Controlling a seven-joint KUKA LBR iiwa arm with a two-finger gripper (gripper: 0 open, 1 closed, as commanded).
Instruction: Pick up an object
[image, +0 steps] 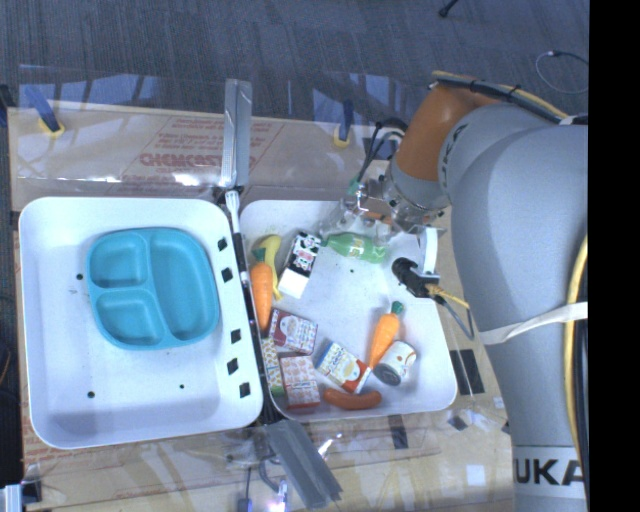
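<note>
At the near edge of the right bin (437, 395) a sausage (351, 400), small cartons and two carrots are lying crowded. Farther back, the gripper (372, 212) is hovering over a green object (354, 246); whether the jaws are open I cannot tell. They should be centring on it, clear of the far wall.

A robotics lab: industrial arm (520, 250) over toy-filled white bins (40, 300).

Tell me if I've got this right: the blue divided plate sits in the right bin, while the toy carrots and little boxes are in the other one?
Not quite. The camera view shows the blue divided plate in the left bin. The toy carrots and little boxes are in the right bin.
</note>
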